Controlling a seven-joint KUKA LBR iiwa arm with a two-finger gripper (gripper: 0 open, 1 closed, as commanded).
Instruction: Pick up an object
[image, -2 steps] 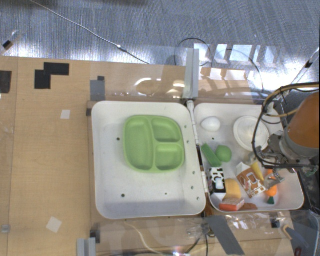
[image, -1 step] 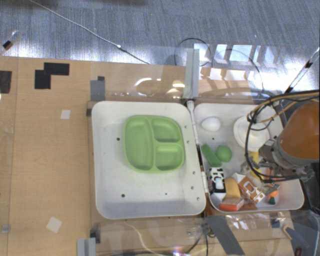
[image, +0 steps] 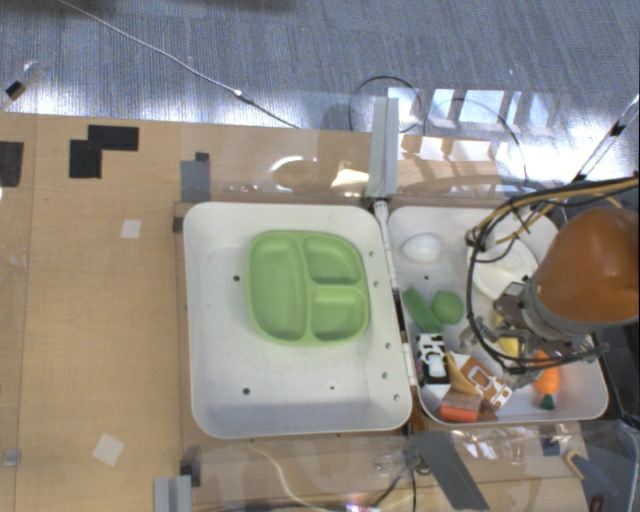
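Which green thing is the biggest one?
The green divided plate, alone in the left bin. It has three compartments and is far bigger than the small green pieces in the right bin.

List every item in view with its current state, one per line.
Green divided plate: upright, lying flat in the left bin.
White egg-shaped object: resting at the right bin's far end.
Green round object: lying in the right bin.
Orange carrot toy: lying by the arm.
Arm: lowered over the right bin.

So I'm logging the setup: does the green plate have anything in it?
Empty. The green plate lies flat in the left bin, and all three compartments show bare green.
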